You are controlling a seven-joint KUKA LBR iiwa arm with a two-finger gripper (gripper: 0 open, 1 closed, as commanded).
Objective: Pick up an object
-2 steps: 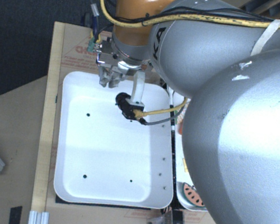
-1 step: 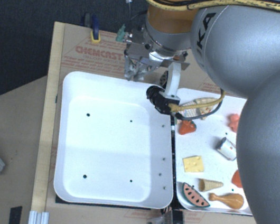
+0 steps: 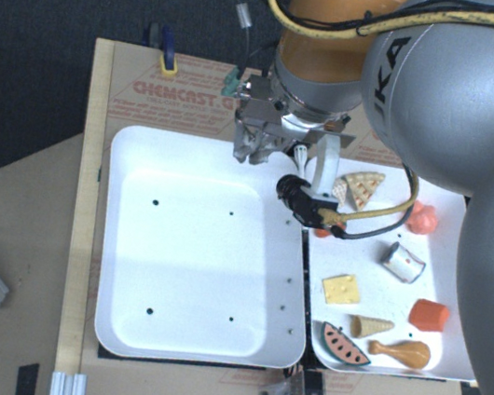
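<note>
Gripper (image 3: 254,149) hovers over the left bin's (image 3: 125,246) far rim, and I can't tell the claw's state. The cheese block (image 3: 341,289) looks light and stiff, probably plastic. Pinch its flat sides.

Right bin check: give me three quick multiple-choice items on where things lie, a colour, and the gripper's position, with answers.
1. Where does the watermelon slice lie?
A. near corner of the right bin
B. middle of the left bin
C. on the cardboard

2. What colour is the block beside the drumstick?
A. blue
B. orange-red
C. green

3. Where is the gripper?
A. over the far edge of the left bin
B. down among the right bin's food
C. off the bench

Answers: 1 A, it lies at the bin's near left corner by the cone. 2 B, it shows orange-red. 3 A, it hangs at the left bin's far rim.
</note>
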